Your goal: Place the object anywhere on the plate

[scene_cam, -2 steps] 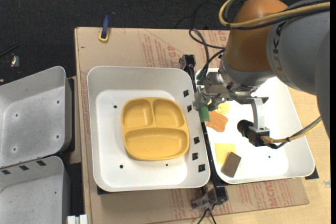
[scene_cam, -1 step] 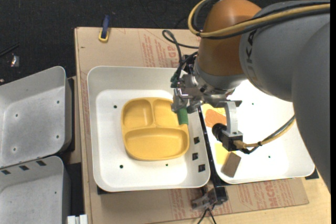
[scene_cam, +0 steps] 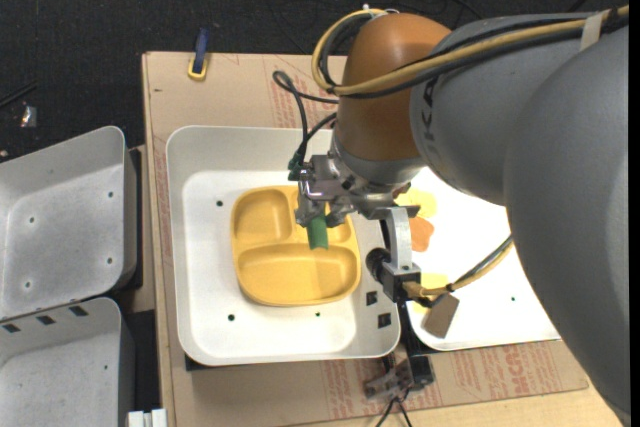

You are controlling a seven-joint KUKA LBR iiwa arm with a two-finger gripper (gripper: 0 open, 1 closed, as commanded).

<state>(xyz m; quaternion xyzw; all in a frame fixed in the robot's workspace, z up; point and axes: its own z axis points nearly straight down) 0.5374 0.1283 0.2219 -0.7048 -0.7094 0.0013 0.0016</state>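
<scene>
A: The object [scene_cam: 317, 234] is a small green piece, seen from the overhead camera hanging upright just under the jaws [scene_cam: 318, 213], over the yellow plate [scene_cam: 290, 255].

B: Is it actually gripped?

A: Its top end sits between the fingers, so yes, the jaws look closed narrowly on it. The lower end points down at the plate, near the ridge that splits the upper compartments from the big lower one. Whether it touches the plate I cannot tell.

B: Where is the plate?

A: In the left bin [scene_cam: 200, 245], roughly in its middle. The plate has two small compartments at the top and one wide one below. The green piece is over the right part of it, near the divider.

B: And the arm?

A: The arm [scene_cam: 520, 115] comes in from the right and covers much of the right bin [scene_cam: 500, 315]. The orange band [scene_cam: 390, 85] is right above the wrist, with yellow cable [scene_cam: 470, 45] looped round it.

B: Anything in the right bin?

A: An orange object [scene_cam: 421, 233] lies near its left edge, just beside the wrist hardware, with a yellow patch [scene_cam: 423, 206] just above it. A tan tag [scene_cam: 439, 315] hangs on a cable lower down.

B: What else shows?

A: Both bins rest on a brown cardboard sheet [scene_cam: 240, 95] on the bench. A blue and yellow clamp [scene_cam: 199, 55] grips the sheet's far edge. White perforated trays [scene_cam: 60, 205] lie well apart on the left.
</scene>
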